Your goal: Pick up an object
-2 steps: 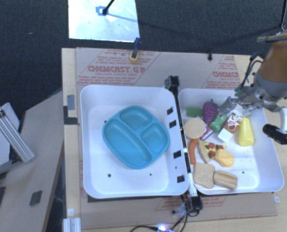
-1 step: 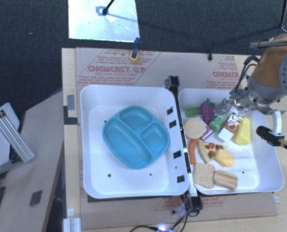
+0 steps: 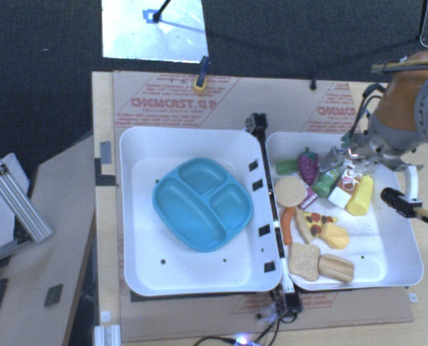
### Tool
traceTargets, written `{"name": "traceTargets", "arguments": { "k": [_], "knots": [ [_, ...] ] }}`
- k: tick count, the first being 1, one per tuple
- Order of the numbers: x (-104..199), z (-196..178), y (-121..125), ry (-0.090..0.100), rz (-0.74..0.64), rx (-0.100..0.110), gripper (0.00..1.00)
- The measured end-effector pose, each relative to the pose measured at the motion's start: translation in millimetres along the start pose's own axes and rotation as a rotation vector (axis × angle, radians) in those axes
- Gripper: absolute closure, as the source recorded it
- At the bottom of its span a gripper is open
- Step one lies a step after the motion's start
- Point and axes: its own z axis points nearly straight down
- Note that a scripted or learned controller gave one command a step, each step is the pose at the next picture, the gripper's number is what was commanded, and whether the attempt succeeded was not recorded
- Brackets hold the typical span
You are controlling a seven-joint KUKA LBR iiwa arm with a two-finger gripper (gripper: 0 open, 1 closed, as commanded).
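The right bin point(image 3: 398, 265) holds several toy foods: a purple bunch of grapes point(image 3: 309, 167), a green bottle point(image 3: 327, 183), a white cube point(image 3: 340, 196), a yellow bottle point(image 3: 360, 195), a round tan cookie point(image 3: 291, 191), a pizza slice point(image 3: 314, 225), a cheese wedge point(image 3: 336, 236), a toast slice point(image 3: 305, 262) and a bread roll point(image 3: 336, 268). My gripper point(image 3: 346, 163) reaches in from the right and hangs low over the bin's far side, just above the green bottle and the white cube. Its metal body hides what lies directly beneath it.
The left bin point(image 3: 138, 265) holds a blue divided plate point(image 3: 202, 204). A black hinged divider point(image 3: 266, 193) runs between the bins. A black part of the arm point(image 3: 397, 200) juts over the right bin's right side. A yellow clip point(image 3: 200, 85) sits on the cardboard behind the bins.
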Motion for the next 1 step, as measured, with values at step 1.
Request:
{"name": "traceTargets", "arguments": {
  "k": [1],
  "knots": [
    [-0.4,-13.6,3.0,-0.001,-0.002,-0.008,1.0]
  ]
}}
